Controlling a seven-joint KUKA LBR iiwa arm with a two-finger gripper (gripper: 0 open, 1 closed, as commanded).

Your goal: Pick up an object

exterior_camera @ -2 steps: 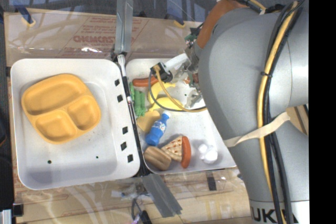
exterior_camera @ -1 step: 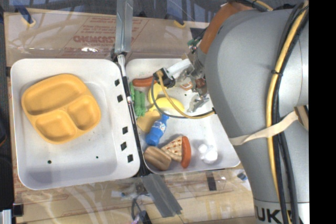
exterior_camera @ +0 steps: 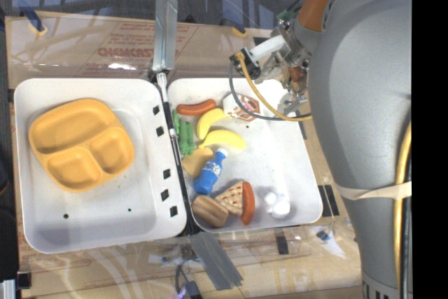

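I see my gripper (exterior_camera: 292, 96) over the right bin's (exterior_camera: 297, 171) far corner beside toy food, its grip state unclear.

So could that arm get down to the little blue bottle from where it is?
Probably yes. The blue bottle lies uncovered in the right bin, with a banana and pizza slice crowding it; the gripper is above the same bin.

You had the gripper (exterior_camera: 292, 91) at the right bin's (exterior_camera: 297, 164) one-o'clock corner. Toward nine o'clock in that bin lay a sausage (exterior_camera: 197, 108), two bananas (exterior_camera: 217, 131) and a blue bottle (exterior_camera: 210, 171); toward six, a pizza slice (exterior_camera: 233, 197). The left bin (exterior_camera: 42, 227) carried a yellow divided tray (exterior_camera: 79, 143).
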